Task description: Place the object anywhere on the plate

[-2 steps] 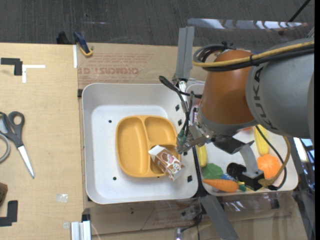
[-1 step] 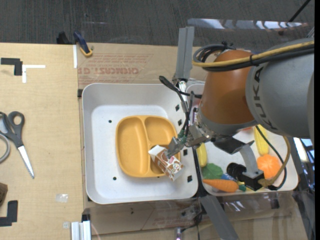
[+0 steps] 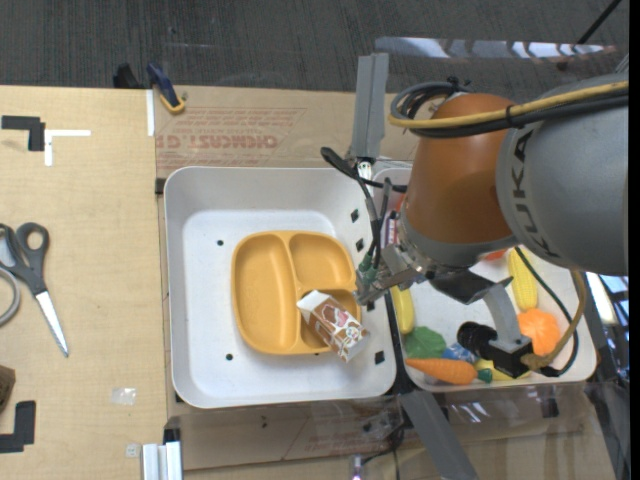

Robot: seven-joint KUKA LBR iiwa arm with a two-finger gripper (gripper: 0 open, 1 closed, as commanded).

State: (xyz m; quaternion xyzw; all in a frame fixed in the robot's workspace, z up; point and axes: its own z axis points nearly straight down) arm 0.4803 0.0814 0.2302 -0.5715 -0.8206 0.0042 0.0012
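Note:
A yellow divided plate [image 3: 272,290] lies in the left white bin [image 3: 190,268]. A small brown-and-white carton [image 3: 334,324] rests tilted on the plate's lower right corner, with one end hanging over the rim towards the bin floor. My gripper [image 3: 372,276] hangs just right of the plate's right edge, above and to the right of the carton, over the wall between the two bins. Nothing shows between it and the carton. The grey arm with its orange band [image 3: 460,178] covers much of the right bin.
The right bin [image 3: 575,363] holds a corn cob [image 3: 403,310], a green piece [image 3: 426,341], a carrot [image 3: 442,370], an orange fruit [image 3: 540,328] and a yellow piece [image 3: 522,278]. Scissors [image 3: 36,280] lie on the bench at far left.

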